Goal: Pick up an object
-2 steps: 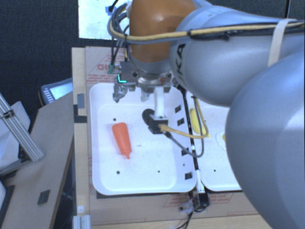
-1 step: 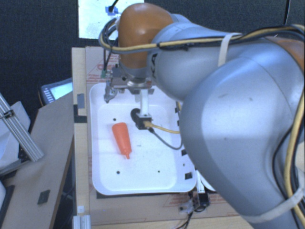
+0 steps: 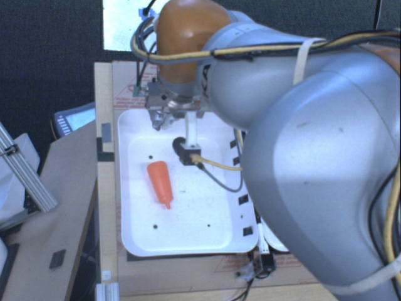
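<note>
The grey arm (image 3: 313, 137) is the biggest thing in view. It sweeps across from the right and hides everything beyond the right wall of the white bin (image 3: 188, 249). Its orange band sits above the bin's far wall. Below the band the gripper (image 3: 160, 119) hangs over the far part of the bin, just inside that wall and a little left of the bin's middle line. From this slant one cannot tell whether the gripper is open or closed. Nothing can be seen held in it, and it touches nothing on the bin floor.

The bin itself is shallow, with rounded corners. Its left, near and far walls are all in sight.

The orange carrot-shaped piece (image 3: 160, 182) lies flat on the bin floor, in the left half of the bin and about midway between the far and near walls. Its long axis runs nearly from far wall to near wall. The thick end points toward the far wall and the gripper, and the thin tip points toward the near wall, leaning slightly toward the bin's right. It stands apart from the gripper and clear of every wall.

Bare white floor surrounds the piece on all sides, widest toward the near wall and the right, broken by a few small dark specks (image 3: 208, 226).
</note>
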You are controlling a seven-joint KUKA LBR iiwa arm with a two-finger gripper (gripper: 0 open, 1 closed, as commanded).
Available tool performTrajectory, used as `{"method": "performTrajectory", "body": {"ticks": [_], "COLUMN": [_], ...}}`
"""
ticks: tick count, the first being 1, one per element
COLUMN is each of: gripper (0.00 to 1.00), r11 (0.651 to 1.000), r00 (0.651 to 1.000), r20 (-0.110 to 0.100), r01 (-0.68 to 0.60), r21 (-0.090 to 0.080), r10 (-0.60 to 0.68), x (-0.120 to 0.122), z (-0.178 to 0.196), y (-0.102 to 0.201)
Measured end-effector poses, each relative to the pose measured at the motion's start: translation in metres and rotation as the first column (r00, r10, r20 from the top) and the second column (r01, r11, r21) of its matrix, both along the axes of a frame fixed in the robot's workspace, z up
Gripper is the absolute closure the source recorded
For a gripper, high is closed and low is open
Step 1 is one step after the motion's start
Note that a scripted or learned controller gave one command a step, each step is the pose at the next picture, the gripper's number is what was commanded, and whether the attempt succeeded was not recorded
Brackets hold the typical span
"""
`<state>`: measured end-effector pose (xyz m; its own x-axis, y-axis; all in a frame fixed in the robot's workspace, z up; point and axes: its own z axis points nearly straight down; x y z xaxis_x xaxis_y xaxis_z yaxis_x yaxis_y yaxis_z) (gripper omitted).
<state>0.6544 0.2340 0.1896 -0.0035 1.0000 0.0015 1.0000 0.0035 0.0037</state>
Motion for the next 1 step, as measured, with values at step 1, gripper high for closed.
{"method": "performTrajectory", "body": {"ticks": [1], "gripper": [1.0], "r11": [1.0], "r00": [1.0], "r20": [0.002], "r01": [-0.003], "r21": [0.001], "r10": [0.003], "x": [0.0007], "z": [0.0113], "y": [0.0003]}}
